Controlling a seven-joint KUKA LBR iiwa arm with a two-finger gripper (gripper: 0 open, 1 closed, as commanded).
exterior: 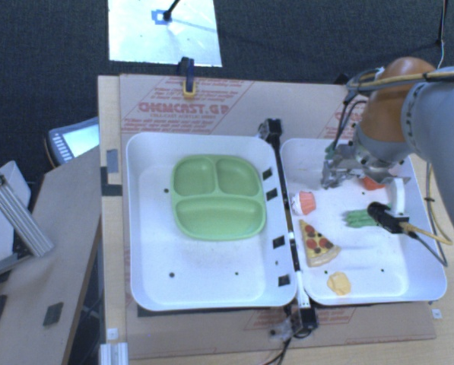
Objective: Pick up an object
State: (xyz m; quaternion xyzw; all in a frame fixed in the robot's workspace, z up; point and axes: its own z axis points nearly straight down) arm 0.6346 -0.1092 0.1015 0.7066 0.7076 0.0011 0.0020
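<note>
From my seat, the candidates for picking all lie in the right bin. A small orange-and-white piece sits near the divider, and a toy pizza slice lies just in front of it with its tip pointing toward that piece. A yellow lump sits by the bin's front wall. A green toy lies toward the middle, and an orange-red piece shows partly behind the wrist hardware. The gripper hangs over bare white floor in the bin's rear half, near the orange-and-white piece but apart from it. I see nothing held in it, and I cannot tell whether it is open or closed. The grey arm reaches in from the right. The left bin holds a green divided plate, and both bins rest on a printed cardboard sheet.
</note>
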